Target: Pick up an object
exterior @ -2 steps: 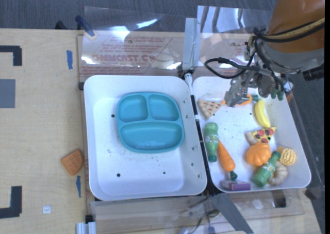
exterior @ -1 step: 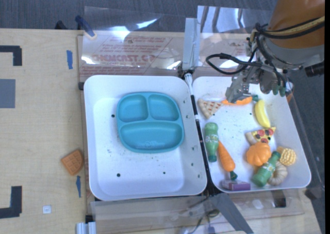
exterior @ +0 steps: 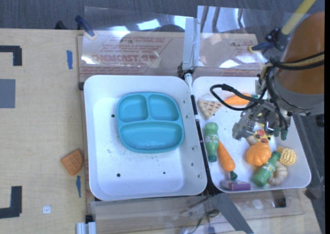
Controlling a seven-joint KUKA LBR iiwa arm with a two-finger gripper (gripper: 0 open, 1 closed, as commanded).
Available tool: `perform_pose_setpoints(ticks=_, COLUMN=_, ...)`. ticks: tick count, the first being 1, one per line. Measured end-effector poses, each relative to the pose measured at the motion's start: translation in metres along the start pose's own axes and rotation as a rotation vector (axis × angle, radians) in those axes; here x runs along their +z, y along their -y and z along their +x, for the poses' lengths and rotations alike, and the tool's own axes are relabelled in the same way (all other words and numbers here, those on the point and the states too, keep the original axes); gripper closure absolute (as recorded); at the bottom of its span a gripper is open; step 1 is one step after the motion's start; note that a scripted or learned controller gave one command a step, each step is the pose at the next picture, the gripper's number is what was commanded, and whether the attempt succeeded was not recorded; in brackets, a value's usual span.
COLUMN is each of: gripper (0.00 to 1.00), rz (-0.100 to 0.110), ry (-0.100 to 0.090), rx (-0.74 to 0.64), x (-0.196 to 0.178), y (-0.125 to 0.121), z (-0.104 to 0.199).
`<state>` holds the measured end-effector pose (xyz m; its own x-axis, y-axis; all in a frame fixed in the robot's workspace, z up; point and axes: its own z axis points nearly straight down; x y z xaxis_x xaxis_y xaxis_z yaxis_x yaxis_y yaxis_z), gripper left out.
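The camera view shows my gripper low over the toy food in the right bin, near its right edge, gripping nothing I can see, so I should drop straight onto the orange pumpkin and squeeze slowly.

Divided plate in left bin
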<state>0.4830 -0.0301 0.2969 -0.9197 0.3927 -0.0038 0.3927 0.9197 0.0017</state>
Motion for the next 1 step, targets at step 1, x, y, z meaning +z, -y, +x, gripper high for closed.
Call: perform_pose_setpoints(ticks=1, gripper=1.0, rz=0.0, ry=0.006, rx=-0.279, x=-0.0172, y=0.0209, z=-0.1057)
